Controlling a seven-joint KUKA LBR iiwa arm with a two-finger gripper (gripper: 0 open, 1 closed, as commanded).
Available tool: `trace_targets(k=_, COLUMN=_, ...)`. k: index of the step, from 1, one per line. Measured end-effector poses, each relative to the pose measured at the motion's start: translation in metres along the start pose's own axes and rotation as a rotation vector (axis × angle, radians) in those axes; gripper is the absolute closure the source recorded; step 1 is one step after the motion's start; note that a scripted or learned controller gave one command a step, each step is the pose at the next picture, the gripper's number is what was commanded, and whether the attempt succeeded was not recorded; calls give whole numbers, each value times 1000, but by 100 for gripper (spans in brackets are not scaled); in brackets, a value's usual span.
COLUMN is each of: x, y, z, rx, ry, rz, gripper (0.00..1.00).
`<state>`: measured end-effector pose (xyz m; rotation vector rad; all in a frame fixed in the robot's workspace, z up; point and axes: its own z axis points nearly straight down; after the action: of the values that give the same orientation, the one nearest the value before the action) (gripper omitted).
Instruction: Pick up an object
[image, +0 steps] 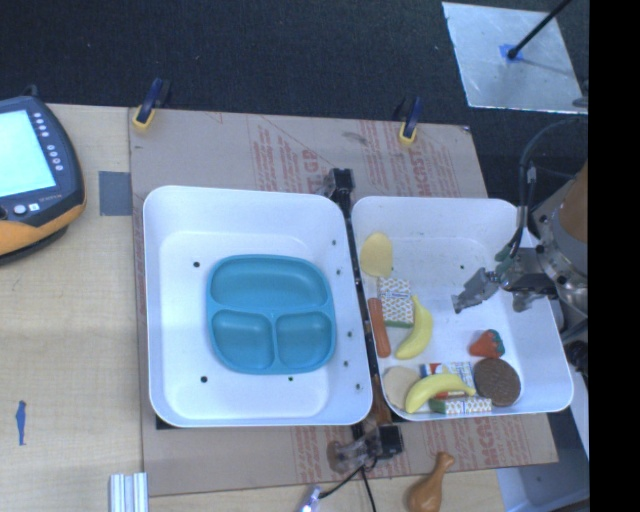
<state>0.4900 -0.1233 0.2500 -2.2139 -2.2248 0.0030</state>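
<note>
Toy food (487, 344), the stock from which one object is to be picked, lies below and to the left of the gripper (470, 296). None of it is between the jaws. Whether they are released or clenched cannot be told at this slant. The gripper hangs over a bare stretch of the right bin (450, 235), so it seems to be between tries or lining up, not grasping.

Nearest, just below and a little right of the jaws, is a red strawberry-like piece with a green cap. It stands apart from its neighbours and looks like the easiest target. Beyond it lies a brown disc (497, 381). To the jaws' left, a banana (416, 330) lies against a striped box (395, 300), with an orange stick (380, 327) beside them. That crowding would make a clean grip harder. Farther down, a second banana (438, 389) rests among small pieces along the bin's near wall. A pale yellow disc (377, 255) sits up and left.

Well away to the left, the other bin (160, 300) holds a blue divided tray (271, 311).
</note>
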Motion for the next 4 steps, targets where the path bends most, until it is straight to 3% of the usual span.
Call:
trace_targets(k=1, x=-78, y=7, z=71, rx=3, ry=-2, rz=1, gripper=0)
trace_targets(k=2, x=-67, y=-14, z=136, rx=2, ry=0, rz=-2, gripper=0)
trace_targets(k=3, x=-86, y=30, z=158, rx=0, ry=-1, rz=-2, gripper=0)
trace_targets(k=4, x=-74, y=-14, z=159, rx=1, ry=0, rz=-2, gripper=0)
